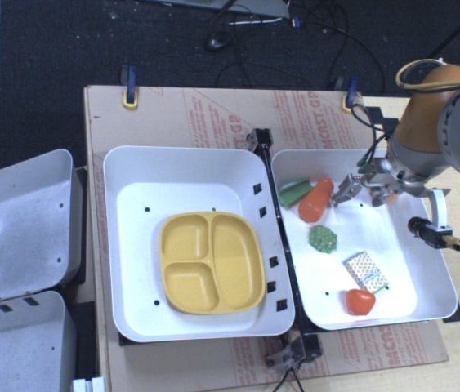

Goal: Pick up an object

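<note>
2 shallow white bins sit side by side on the table, with a black divider strip between them. The left bin carries a yellow plate with 3 compartments, lying flat near its middle. The right bin holds 5 small things: a green pepper-like piece at the upper left, an orange carrot touching it just to the right, a green bumpy ball below the carrot, a small patterned box lower still and to the right, and a red tomato-like piece just under the box near the bin's front wall. The arm reaches in from the right, its orange band high above the bin's far right corner. The fingers hang over the upper middle of the right bin, just beside the carrot's right end and apart from it; they appear spread, though the view is too small to be sure, and nothing lies between them.
</note>
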Controlling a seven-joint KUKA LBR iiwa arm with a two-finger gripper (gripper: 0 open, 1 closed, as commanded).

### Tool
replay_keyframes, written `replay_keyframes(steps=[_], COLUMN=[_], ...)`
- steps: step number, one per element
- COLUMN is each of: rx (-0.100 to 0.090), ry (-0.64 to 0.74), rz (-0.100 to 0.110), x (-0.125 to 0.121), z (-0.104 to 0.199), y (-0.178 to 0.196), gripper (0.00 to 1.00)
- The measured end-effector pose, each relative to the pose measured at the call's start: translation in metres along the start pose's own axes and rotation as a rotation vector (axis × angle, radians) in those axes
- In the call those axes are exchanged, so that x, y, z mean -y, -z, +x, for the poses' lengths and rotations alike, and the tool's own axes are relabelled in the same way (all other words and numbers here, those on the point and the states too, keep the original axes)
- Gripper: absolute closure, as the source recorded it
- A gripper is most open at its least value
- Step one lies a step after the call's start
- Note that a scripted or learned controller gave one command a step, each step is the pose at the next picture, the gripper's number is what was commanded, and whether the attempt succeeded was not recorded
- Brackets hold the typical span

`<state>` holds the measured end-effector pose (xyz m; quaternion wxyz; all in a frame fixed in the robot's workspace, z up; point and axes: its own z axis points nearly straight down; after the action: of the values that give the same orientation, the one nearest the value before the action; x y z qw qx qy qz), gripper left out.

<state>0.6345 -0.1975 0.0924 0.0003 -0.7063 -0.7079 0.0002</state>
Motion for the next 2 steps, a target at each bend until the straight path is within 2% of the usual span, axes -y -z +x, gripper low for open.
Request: replay_keyframes(steps=[1,2], rx=[0.002,0.003], ry=[0.002,0.0], rz=[-0.004,-0.009], x=[-0.001,-0.006], z=[0.0,-0.001], y=[0.011,0.076], gripper=[1.0,1.0])
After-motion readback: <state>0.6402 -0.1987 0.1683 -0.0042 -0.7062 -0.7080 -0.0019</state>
